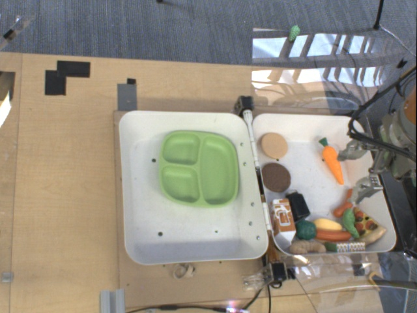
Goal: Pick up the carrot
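Carrot (333,162): lay in the right bin (306,130), in its upper right part, orange body slanting down to the right with the green top at its upper left end; it rested on the bin floor with bare white around it
Gripper (362,171): was at the right side of the right bin, just right of the carrot; its two metal fingers stood spread apart, one near the carrot's upper half and one lower down past its tip, with nothing between them
Arm (397,135): came in from the right edge, grey, with dark cables looping over it
Left bin (140,240): held a green divided plate (199,168) with three compartments, sitting near its middle
Tan disc (274,145): lay in the upper left of the right bin
Brown disc (276,176): lay just below the tan one
Black block (299,206): sat below the brown disc, beside a small printed box (282,215)
Toy food pile (332,230): crowded the lower edge of the right bin, with yellow, green, red and brown pieces touching each other, well apart from the carrot
Bench (58,194): was pale wood, with black marks near its upper left
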Action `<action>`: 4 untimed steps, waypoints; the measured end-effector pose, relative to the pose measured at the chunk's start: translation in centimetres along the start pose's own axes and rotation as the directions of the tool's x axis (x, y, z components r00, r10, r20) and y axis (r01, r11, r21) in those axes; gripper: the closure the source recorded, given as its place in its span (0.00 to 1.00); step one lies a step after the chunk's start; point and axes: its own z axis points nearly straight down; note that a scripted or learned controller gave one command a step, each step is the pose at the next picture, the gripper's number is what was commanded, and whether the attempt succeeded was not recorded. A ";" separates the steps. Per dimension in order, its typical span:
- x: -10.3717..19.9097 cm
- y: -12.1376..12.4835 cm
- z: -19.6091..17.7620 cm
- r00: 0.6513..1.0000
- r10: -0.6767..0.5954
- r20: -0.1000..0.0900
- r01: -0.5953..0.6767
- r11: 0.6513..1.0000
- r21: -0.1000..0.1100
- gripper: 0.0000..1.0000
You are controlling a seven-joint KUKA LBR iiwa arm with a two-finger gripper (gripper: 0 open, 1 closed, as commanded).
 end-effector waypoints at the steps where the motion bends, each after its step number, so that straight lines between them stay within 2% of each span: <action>1: -5.1 -2.4 14.3 0.990 0.141 -0.014 -0.142 0.990 -0.004 0.00; 2: -8.4 -6.2 19.2 0.952 0.306 0.005 -0.306 0.952 -0.001 0.00; 3: -7.2 -6.1 19.2 0.872 0.490 0.004 -0.490 0.872 -0.002 0.00; 4: -4.5 -6.2 19.1 0.763 0.646 0.005 -0.646 0.763 -0.004 0.00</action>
